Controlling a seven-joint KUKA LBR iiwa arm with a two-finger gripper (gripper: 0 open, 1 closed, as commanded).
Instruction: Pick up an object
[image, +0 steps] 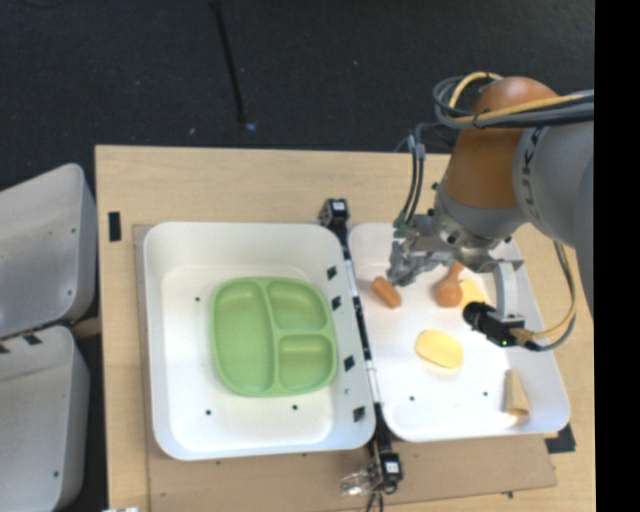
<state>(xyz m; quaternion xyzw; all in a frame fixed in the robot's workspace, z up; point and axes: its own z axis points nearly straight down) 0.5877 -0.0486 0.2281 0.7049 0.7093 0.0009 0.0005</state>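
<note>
My gripper (403, 266) hangs low over the back left part of the right bin (440, 415), right above a small orange-brown piece (386, 292) that lies just in front of its fingertips. A second orange piece (448, 291) sits to the right of it, partly under the wrist. A pale yellow lump (439, 349) lies in the middle of that bin, and a tan cone-like piece (516, 393) rests near its front right corner. I see nothing between the fingers.
The left bin (180, 420) holds a green divided plate (272, 335). Black clips (354, 330) run along the seam between the bins. The grey arm with its orange band (500, 130) covers the back right of the right bin.
</note>
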